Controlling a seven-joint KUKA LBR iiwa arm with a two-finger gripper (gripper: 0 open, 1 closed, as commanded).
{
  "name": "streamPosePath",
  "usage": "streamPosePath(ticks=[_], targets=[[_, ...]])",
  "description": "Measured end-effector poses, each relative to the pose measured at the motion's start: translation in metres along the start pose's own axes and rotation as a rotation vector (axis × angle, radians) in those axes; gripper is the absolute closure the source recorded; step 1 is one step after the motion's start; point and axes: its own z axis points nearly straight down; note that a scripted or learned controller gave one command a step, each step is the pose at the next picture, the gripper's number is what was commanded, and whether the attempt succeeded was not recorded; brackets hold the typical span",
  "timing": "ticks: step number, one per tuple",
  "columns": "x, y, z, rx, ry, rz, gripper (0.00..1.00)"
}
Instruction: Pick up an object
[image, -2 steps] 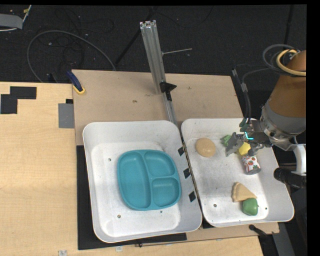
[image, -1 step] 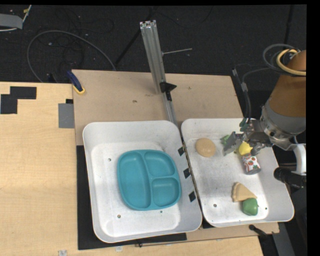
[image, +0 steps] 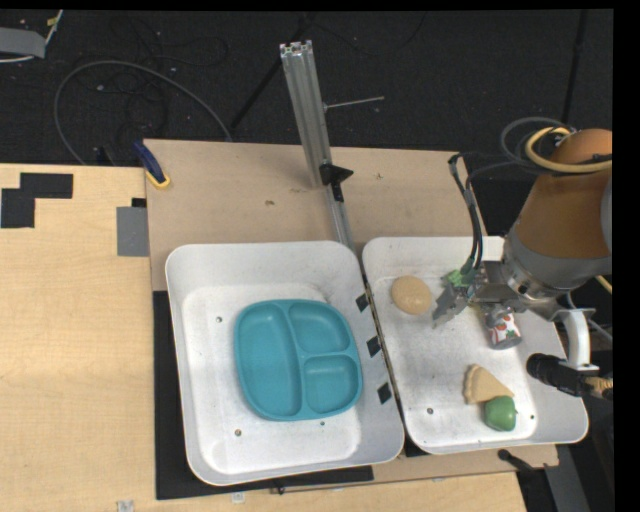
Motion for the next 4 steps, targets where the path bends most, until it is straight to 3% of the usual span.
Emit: streamPosePath(ticks=[2,3,4], targets=[[0.011,-0.005,0.123,0.0,0.001,0.002,0.0],[0.008,-0.005,0.111,-0.002,0.0,0.009,1.0],[0.002,-0.003,0.067,-0.01,-0.002,0.006,1.0]])
